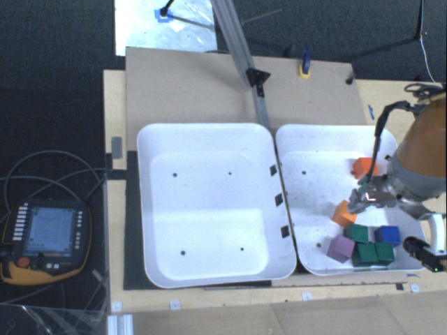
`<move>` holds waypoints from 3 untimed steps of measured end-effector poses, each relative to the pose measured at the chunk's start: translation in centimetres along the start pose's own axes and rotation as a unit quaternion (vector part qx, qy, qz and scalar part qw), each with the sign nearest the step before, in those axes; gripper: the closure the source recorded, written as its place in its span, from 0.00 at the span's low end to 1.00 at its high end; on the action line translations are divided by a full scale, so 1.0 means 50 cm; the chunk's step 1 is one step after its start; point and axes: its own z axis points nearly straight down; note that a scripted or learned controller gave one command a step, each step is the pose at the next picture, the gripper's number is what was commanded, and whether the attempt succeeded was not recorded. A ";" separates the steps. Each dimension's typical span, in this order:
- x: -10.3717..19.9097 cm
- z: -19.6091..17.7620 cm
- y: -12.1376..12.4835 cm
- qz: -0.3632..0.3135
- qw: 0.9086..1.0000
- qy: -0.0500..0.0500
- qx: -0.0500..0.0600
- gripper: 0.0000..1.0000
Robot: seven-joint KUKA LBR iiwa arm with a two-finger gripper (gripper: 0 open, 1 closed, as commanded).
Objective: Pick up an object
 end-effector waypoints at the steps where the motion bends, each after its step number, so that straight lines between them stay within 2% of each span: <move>1: 0.008 -0.127 0.004 0.000 1.000 0.000 -0.002 1.00; 2: 0.008 -0.139 0.006 0.000 1.000 0.000 0.002 1.00; 3: 0.118 -0.118 0.045 -0.003 1.000 0.001 0.002 1.00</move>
